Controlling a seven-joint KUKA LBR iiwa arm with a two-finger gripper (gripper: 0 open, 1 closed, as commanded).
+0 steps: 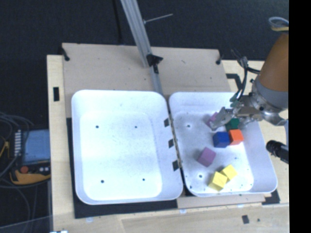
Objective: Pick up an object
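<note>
The right bin (192, 130) holds several small blocks: a blue cube (221, 139), an orange cube (236, 136) touching it, a green block (234, 124) partly hidden behind them, a purple cube (206, 156) and two yellow cubes (229, 172) (218, 180) near the front. My gripper (222, 117) reaches in from the right and hangs low over the bin's back half, just above the blue and green blocks. A small mauve piece (212, 119) shows at its left tip; whether it is gripped I cannot tell.
The left bin (121, 144) lies beside the right one, with dark clips (171, 142) along the shared rim. A slanted metal rail (138, 28) rises from the back of the bench. A blue box with cables (34, 149) sits off the bench at left.
</note>
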